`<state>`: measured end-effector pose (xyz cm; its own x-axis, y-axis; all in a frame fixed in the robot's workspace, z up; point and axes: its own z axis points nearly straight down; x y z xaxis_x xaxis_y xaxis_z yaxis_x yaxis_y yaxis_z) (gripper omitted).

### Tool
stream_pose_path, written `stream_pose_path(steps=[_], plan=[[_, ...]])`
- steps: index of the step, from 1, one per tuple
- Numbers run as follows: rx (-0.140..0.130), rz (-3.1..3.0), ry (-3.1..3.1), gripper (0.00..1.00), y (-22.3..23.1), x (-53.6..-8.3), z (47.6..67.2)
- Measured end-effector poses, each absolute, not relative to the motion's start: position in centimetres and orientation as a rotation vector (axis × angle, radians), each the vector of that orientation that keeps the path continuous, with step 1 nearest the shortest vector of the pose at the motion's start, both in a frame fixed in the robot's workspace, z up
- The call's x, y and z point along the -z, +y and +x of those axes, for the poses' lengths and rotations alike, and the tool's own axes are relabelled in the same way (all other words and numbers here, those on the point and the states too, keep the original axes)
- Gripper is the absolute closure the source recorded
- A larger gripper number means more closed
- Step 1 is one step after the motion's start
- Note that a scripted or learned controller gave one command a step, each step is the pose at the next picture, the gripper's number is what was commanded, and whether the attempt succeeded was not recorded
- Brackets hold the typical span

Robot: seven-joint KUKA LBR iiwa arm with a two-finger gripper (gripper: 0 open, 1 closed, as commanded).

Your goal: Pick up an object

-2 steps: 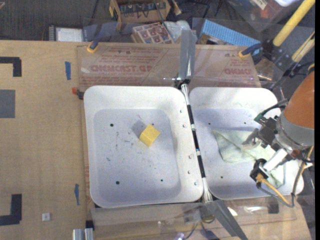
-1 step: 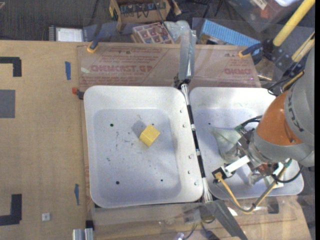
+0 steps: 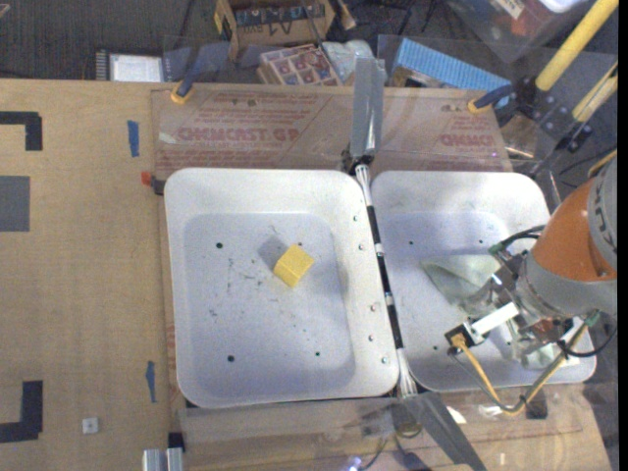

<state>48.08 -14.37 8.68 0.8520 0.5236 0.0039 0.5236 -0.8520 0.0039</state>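
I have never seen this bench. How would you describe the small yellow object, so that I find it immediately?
Look at the two white bins side by side and take the left bin, far from the grey and orange arm. Near its middle lies a small yellow cube, standing alone. It is the only brightly coloured thing on that bin's pale, speckled floor.

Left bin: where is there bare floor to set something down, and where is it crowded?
In the left bin the yellow block sits near the middle; bare floor lies all round it, widest toward the near wall and left wall. The right bin is crowded at its near right, where the gripper hangs low; its far half is bare.
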Motion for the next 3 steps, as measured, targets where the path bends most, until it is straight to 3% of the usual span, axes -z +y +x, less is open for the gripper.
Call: stream_pose_path(steps=[1,2,3], plan=[[-0.008,3.07,0.654,0.0,-10.9,-8.7,48.1],[-0.007,3.098,0.514,0.0,-14.1,-8.7,48.1],[-0.011,3.097,0.515,1.0,-14.1,-9.8,48.2]])
